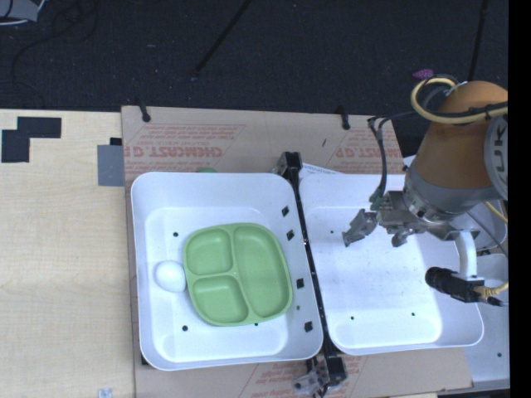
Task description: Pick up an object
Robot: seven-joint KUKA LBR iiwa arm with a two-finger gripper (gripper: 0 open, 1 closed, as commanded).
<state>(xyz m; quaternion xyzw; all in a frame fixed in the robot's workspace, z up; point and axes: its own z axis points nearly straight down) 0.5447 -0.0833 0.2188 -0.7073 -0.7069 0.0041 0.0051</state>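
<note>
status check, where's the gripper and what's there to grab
Gripper over the right bin, nothing between its fingers. Green divided plate and white ball in the left bin. Central divider between them.

two white bins side by side on the bench — the left bin (145, 222) holds a green divided plate (237, 273) with three sections, lying flat, and a small white ball (170, 275) touching its left edge. over the right bin (390, 338) the arm (456, 152) reaches in from the right, orange band up top, its gripper (358, 229) hanging above the bin's upper middle — nothing visible between its fingers.
</note>
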